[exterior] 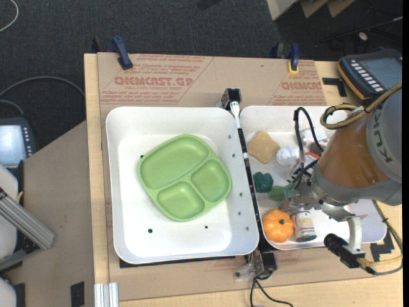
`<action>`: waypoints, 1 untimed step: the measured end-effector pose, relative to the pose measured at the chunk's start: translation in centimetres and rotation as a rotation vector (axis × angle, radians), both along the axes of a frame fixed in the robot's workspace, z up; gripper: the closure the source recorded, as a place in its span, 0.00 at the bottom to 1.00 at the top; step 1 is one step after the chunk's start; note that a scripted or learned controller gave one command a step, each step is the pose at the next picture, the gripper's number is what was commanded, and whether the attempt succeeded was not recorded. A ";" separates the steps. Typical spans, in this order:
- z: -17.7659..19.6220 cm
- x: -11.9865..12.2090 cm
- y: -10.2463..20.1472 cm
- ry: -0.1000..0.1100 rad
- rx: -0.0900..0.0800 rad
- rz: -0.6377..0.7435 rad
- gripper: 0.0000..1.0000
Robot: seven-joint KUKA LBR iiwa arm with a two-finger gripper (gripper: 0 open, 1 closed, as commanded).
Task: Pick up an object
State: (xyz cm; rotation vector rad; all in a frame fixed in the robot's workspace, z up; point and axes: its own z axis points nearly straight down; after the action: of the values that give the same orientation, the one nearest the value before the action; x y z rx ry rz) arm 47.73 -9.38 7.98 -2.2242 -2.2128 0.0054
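From my screen I saw the arm (358, 152) reaching in from the right, its orange band sitting over the right bin (250, 117), with black cables looping above the wrist. The gripper (295, 196) was low over the middle of that bin, but the wrist and cables covered most of it, so I could not tell how it stood or whether anything was in it. The things to pick from all lay in the right bin. A small orange pumpkin (278, 226) sat near the front left corner, and just beside it on the right lay a small jar (305, 227) with a label, close under the gripper. A dark green lump (262, 182) lay by the bin's left wall, and another bit of green (279, 194) showed beside it, right at the gripper; I could not make out whether that piece touched the gripper. Toward the back of the bin a tan block (262, 146) rested tilted, and a small white object (285, 156) lay just to its right. The left bin (128, 229) held a light green plate (184, 176) with three sections, lying flat and turned at an angle near the middle. Both bins stood side by side on a board (160, 75) printed with red lettering, held at the back by two blue clamps (121, 51).
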 end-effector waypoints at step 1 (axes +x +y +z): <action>11.1 0.4 12.0 -0.016 0.003 0.017 1.00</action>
State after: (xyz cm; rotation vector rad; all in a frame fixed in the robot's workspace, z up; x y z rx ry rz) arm 48.09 2.59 19.04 -2.2116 -2.2390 -0.0155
